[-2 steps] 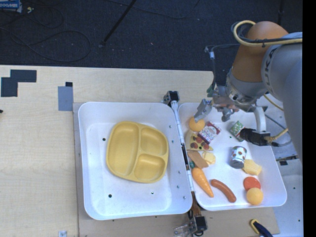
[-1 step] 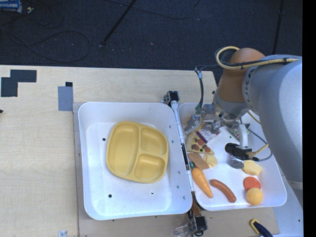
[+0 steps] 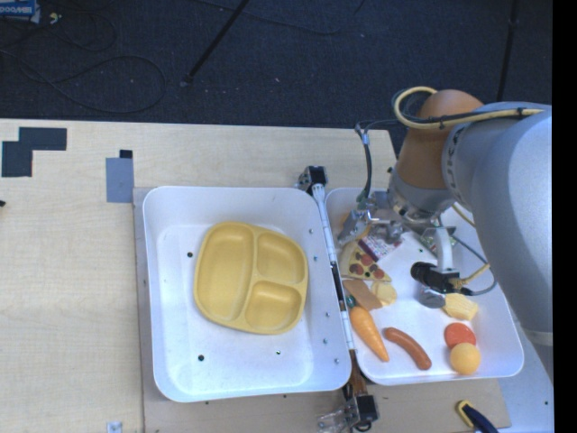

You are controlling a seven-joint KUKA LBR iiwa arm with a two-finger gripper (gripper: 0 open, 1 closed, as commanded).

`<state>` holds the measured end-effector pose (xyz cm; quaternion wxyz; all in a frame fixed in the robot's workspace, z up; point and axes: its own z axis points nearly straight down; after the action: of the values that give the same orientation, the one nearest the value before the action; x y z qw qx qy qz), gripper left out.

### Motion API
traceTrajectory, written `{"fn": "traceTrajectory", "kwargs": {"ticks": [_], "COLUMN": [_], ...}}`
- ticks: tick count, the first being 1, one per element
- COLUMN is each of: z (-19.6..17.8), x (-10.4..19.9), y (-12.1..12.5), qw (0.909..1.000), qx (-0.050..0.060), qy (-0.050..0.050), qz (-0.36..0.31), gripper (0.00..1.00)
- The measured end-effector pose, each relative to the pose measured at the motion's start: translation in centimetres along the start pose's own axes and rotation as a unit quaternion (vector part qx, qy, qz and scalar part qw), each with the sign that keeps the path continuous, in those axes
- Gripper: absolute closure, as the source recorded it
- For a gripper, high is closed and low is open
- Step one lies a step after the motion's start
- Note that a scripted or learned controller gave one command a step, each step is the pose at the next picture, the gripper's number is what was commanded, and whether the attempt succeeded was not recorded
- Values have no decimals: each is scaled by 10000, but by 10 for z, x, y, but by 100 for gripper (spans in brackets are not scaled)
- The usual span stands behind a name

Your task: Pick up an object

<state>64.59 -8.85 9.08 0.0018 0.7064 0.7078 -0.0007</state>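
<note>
My gripper (image 3: pixel 377 230) hangs over the far left part of the right bin (image 3: pixel 505 361), under the grey arm with its orange band. Just below it lies a flat pale piece with red and dark spots (image 3: pixel 365 262), next to a tan slice (image 3: pixel 368 290). Toward the near side of this bin lie an orange carrot (image 3: pixel 369 332), a reddish sausage (image 3: pixel 407 347), a pale yellow wedge (image 3: pixel 462 308), a red round piece (image 3: pixel 460 334) and a yellow-orange ball (image 3: pixel 465 358). Nothing is visibly held.
The left bin (image 3: pixel 171 332) holds a yellow divided plate (image 3: pixel 251 276). A metal rail (image 3: pixel 330 260) runs between the two bins. The arm's bulky grey body covers the right bin's far right side. Bare wooden bench extends to the left.
</note>
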Motion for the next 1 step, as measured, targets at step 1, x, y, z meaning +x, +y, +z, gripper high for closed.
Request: {"fn": "traceTrajectory", "kwargs": {"ticks": [1], "z": [0], "x": [0], "y": [0], "qw": [10000], "qx": [-3], "qy": [0], "qz": [-8], "gripper": [0]}}
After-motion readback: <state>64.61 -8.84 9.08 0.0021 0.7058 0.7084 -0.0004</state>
